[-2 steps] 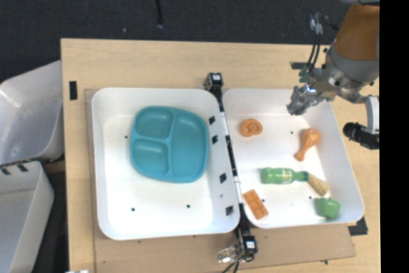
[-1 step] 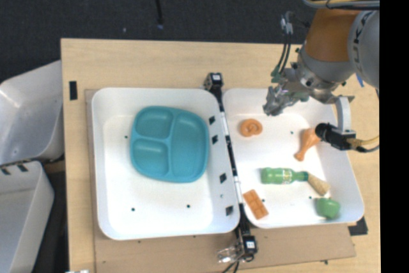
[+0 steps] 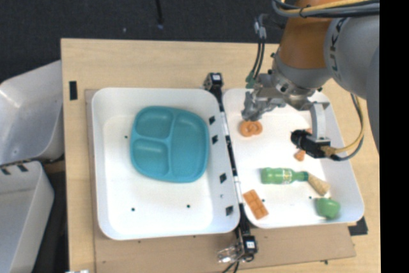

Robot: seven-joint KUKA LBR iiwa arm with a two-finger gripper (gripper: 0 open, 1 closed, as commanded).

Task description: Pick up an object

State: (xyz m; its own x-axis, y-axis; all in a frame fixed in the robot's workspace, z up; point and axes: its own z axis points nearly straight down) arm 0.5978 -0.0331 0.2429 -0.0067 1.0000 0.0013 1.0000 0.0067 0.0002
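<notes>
Wooden bench (image 3: 77,73) on a dark floor, carrying two shallow white bins side by side. Left bin (image 3: 105,201) holds one teal divided plate (image 3: 170,142), lying flat, roughly central.

Right bin (image 3: 348,192) holds the loose items. Arm (image 3: 319,16) reaches in from the right, its orange band above the wrist, and hangs over the far part of this bin. Gripper (image 3: 251,113) points down at the far-left corner of the bin. Cannot tell how it is set; the tips are dark and blurred against the wrist housing.

Items, larger to smaller:
- green bottle (image 3: 284,176), on its side, mid-bin.
- orange waffle block (image 3: 255,204), near-left, close to the bin wall.
- green rounded piece (image 3: 328,208), near-right corner.
- tan cone-shaped piece (image 3: 317,185), just beside the bottle's right end.
- orange pretzel-like piece (image 3: 250,128), far-left.
- small orange bit (image 3: 299,154), right of centre.

Likely target: the pretzel piece. It sits just on the near side of the gripper tips, close below them, possibly touching; contact not resolvable.

Handling judgement: looks like toy food, so light, stiff, not fragile. Low and flat on the bin floor, with a smooth surface that may slip. Best purchase is across its narrow width, fingers straddling the outer lobes and reaching down to the floor. It lies fairly near the left wall, which leaves less room on that side.
</notes>
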